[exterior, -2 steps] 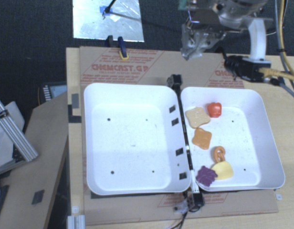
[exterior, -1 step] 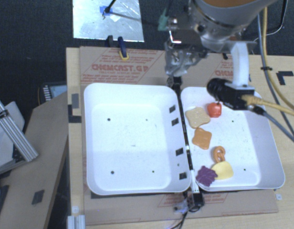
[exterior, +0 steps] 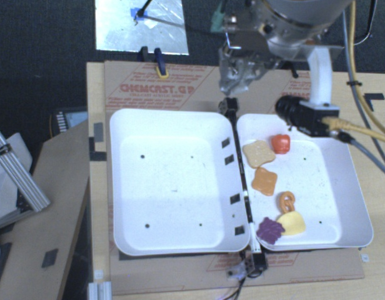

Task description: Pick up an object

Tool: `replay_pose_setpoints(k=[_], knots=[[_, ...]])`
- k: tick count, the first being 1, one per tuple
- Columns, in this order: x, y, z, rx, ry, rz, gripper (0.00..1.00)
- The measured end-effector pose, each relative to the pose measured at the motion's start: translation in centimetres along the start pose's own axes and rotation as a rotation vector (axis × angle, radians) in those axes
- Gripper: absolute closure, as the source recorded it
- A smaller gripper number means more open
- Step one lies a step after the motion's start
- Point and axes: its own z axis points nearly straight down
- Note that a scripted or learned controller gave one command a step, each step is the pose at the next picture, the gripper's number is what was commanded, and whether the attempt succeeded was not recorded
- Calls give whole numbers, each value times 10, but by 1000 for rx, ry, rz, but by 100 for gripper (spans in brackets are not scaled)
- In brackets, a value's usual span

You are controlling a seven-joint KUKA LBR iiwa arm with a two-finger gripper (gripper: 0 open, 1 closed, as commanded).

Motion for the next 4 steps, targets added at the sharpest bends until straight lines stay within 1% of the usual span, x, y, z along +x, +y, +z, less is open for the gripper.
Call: replay_pose_setpoints(k=[1,2,3,4], knots=[[-35,-11,284,19,-7,6,100],[-98,10,344,7,-3,9,100],[-150,-30,316,4,-3,9,100],[-148,-3,237,-5,-2,1,100]])
